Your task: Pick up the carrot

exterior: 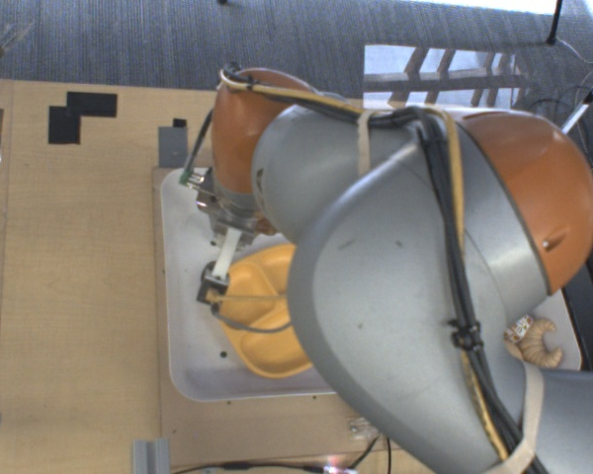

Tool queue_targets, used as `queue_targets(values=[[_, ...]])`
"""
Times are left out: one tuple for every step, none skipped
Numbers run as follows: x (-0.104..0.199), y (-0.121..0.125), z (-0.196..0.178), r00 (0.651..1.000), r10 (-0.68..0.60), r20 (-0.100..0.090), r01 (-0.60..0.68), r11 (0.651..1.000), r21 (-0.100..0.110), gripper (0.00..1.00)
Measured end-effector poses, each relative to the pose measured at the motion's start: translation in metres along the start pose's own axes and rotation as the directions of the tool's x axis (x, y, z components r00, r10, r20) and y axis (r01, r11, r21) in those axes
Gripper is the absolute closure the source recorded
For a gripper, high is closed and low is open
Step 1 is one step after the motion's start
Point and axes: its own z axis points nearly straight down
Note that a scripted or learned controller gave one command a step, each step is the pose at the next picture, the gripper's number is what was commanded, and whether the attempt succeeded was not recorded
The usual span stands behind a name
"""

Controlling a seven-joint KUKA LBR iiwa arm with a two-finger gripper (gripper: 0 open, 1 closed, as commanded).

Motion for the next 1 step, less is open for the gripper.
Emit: queue_targets(values=[[-0.0856, 0.0342, -0.0008, 0.981, -0.193, 0.008, 0.193, 0.981, -0.002, 1.00]])
